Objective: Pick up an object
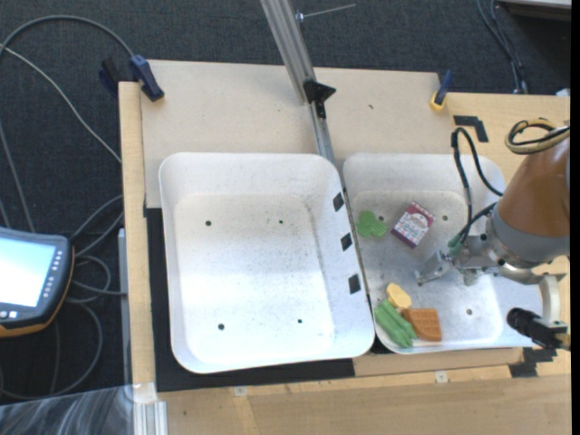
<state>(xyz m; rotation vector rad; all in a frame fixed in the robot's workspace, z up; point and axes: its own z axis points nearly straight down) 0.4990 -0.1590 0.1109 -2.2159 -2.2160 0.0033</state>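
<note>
nearest the camera's edge of the right-hand shallow white plastic bin (453, 341), three small things huddle together: a flat orange block (424, 323), a long green piece (395, 323) lying just beside it on the left, and a small yellow lump (399, 294) touching the green one's upper end. any of them could be the pick, and none is in the tool's grasp.

a bit further up, over bare bin floor, there's the metal two-finger gripper (433, 271), reaching in from the right under the grey and orange arm (533, 208). it's low in the bin and nothing sits between its tips; whether those tips are apart or together i can't tell, it's too small and blurred.

beyond that, the small maroon and white carton (413, 224) lies tilted, and a round green piece (371, 224) sits near it by the bin's left wall. the other white bin (181, 184) lies alongside to the left.

so this looks like the approach step, the grasp not yet made. the next move, i'd judge, calls for choosing a target, the carton and the yellow lump being closest, centring over it, then coming down square and closing.
</note>
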